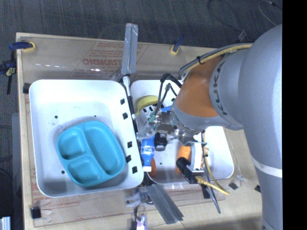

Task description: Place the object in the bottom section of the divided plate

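In the right bin [218,159], the tool [156,128] hangs low over a blue packet [147,153] at its 6 o'clock, grip state unreadable, while the blue divided plate [91,152] lies toward 9 o'clock in the left bin [48,95].

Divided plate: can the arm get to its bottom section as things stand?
Probably yes. The blue divided plate lies uncovered in the left bin; only the low wall between the bins separates it from the arm over the right bin.

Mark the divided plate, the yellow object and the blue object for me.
divided plate [91,152], camera view, on its large section.
yellow object [146,102], camera view, on its visible top.
blue object [147,152], camera view, on its middle.
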Tool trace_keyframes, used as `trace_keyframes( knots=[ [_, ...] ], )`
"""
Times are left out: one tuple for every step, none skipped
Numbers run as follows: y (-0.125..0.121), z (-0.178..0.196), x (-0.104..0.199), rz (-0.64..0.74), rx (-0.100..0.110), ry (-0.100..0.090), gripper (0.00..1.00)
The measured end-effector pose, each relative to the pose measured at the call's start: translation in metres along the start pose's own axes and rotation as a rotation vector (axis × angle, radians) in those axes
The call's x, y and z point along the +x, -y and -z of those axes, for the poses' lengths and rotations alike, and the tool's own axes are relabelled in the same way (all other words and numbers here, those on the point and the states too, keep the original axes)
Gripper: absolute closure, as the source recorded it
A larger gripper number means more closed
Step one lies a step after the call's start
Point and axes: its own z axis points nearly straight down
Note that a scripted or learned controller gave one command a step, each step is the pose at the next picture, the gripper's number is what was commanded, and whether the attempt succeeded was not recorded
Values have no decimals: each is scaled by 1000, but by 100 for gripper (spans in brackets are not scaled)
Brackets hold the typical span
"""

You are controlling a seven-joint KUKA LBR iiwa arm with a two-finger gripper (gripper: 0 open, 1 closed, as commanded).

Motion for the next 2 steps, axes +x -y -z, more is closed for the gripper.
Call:
trace_keyframes(
  knots=[
    [-19, 0, 84, 201, 0, 0, 100],
    [-19, 0, 84, 201, 0, 0, 0]
  ],
)
